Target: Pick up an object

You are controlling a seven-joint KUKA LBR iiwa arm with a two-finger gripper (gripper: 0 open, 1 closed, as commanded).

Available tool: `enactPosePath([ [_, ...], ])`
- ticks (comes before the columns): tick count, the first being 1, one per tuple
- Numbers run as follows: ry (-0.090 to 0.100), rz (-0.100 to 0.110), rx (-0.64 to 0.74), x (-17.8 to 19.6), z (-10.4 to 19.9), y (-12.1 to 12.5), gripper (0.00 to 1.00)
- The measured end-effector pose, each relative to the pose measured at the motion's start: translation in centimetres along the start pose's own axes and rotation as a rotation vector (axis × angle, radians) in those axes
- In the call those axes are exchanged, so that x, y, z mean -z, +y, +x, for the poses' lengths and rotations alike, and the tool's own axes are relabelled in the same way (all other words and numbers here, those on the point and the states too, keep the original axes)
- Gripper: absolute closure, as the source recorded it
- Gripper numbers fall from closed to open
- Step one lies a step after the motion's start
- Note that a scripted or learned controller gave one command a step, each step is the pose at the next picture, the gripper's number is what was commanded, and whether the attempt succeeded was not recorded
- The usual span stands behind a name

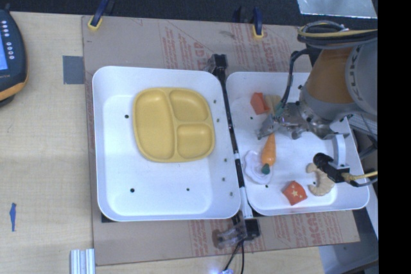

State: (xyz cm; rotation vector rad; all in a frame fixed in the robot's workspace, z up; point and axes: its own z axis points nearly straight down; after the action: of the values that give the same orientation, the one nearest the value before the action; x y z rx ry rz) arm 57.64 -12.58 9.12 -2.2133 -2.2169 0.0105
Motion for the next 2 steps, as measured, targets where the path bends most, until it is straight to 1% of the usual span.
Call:
enactPosePath([
  [1,-0.002,-0.007,0.002,1.15,-0.11,0.39,1.00],
  [2,-0.003,-0.007,0.003,1.11,-0.10,0.39,0.00],
])
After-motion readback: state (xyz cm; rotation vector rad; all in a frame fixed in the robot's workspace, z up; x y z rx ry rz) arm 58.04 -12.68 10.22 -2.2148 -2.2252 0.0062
